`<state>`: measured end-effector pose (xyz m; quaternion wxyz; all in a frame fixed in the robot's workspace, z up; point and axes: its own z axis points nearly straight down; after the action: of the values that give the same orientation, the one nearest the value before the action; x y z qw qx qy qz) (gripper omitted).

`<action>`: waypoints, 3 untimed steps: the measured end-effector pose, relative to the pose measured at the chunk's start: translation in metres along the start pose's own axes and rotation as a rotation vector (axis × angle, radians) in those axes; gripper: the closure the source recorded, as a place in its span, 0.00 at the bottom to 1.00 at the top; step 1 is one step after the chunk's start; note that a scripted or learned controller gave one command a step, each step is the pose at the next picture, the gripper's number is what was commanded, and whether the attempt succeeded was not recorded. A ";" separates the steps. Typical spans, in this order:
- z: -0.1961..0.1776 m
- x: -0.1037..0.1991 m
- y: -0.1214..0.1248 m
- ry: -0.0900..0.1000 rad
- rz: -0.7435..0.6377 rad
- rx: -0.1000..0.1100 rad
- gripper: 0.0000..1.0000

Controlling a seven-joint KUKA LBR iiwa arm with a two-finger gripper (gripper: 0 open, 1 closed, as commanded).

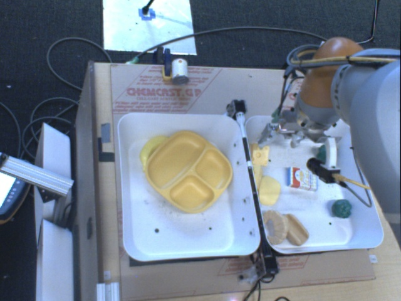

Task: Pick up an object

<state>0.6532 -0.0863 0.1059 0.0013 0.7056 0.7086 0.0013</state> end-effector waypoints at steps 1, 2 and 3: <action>0.015 0.003 -0.009 0.001 0.001 -0.007 0.00; 0.022 -0.014 -0.103 0.000 0.003 0.004 0.00; 0.014 -0.005 -0.039 0.000 0.001 0.000 0.00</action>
<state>0.6139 -0.0920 0.0914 0.0013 0.7059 0.7083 0.0011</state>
